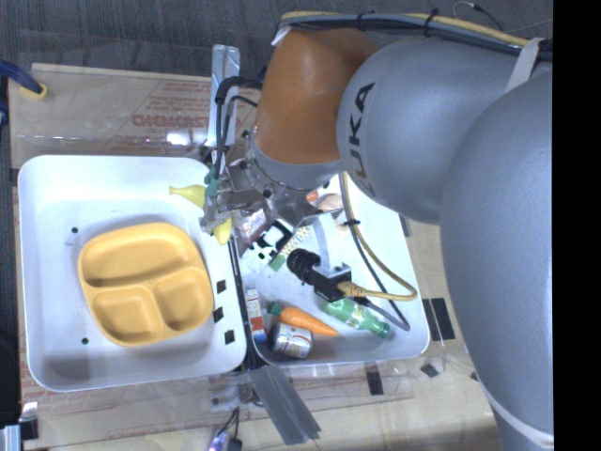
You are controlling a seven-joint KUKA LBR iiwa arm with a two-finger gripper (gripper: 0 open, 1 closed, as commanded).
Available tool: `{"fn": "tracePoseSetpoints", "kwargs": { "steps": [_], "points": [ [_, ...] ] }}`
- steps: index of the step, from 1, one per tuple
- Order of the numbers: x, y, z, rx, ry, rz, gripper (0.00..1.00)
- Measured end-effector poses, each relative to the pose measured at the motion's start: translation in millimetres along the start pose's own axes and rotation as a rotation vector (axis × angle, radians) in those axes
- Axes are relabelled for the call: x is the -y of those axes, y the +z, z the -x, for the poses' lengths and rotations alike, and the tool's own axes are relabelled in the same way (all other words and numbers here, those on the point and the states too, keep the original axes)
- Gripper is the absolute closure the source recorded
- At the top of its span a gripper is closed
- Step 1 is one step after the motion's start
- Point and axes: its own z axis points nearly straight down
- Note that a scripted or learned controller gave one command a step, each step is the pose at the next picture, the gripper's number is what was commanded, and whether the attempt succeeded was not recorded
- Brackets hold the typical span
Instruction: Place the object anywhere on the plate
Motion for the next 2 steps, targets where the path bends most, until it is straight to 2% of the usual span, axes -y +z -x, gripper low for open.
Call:
{"fn": "tracePoseSetpoints", "kwargs": {
  "steps": [1,2],
  "points": [
    [6.8,-13.2,-10.0,0.001,-0.086,0.002,1.0],
    [-14.0,-3.4,-4.6,0.002,-0.077,-0.001,1.0]
  ]
}}
